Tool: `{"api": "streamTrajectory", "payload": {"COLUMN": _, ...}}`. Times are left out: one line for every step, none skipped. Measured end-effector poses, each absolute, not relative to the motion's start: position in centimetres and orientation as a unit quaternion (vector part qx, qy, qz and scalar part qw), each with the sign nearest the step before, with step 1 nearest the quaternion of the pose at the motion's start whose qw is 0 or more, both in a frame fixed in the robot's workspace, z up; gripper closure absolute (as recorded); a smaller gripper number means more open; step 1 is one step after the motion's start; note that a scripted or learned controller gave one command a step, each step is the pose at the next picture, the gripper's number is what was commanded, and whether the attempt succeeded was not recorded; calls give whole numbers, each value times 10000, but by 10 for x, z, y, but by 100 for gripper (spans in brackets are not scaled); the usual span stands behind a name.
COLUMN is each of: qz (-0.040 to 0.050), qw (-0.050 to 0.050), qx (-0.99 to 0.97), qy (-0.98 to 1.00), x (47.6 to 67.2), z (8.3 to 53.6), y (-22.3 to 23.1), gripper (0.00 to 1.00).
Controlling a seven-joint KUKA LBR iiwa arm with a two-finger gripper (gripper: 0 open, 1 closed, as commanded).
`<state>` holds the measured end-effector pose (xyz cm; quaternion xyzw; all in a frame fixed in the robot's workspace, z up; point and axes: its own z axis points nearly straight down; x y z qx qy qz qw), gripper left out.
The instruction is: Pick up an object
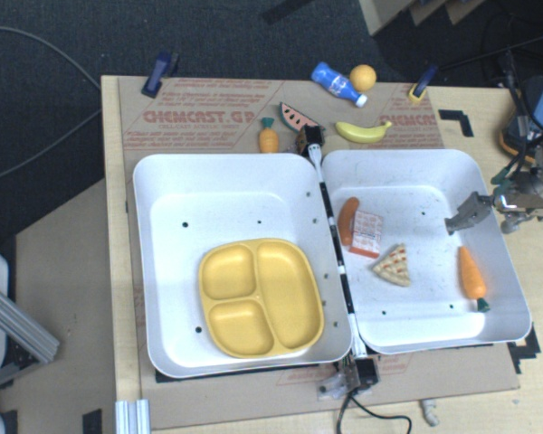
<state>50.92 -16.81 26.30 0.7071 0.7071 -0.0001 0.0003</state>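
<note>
Pincer (478, 210) is hovering with fingers apart over the right white bin (434, 333), approaching; next it needs lowering onto the orange toy carrot (471, 274).

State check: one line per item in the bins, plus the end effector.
yellow tray: flat in left bin, compartments bare
hot dog: lying in right bin by the divider
packet: flat, beside hot dog
pizza slice: flat, mid right bin
carrot: lying near right wall, ungrasped
end effector: above right bin's right edge, holding nothing
</note>
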Motion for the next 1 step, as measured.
{"api": "streamTrajectory", "payload": {"qz": -5, "qw": -16, "qx": 7069, "qy": 7074, "x": 541, "z": 192, "y": -144, "gripper": 0}}
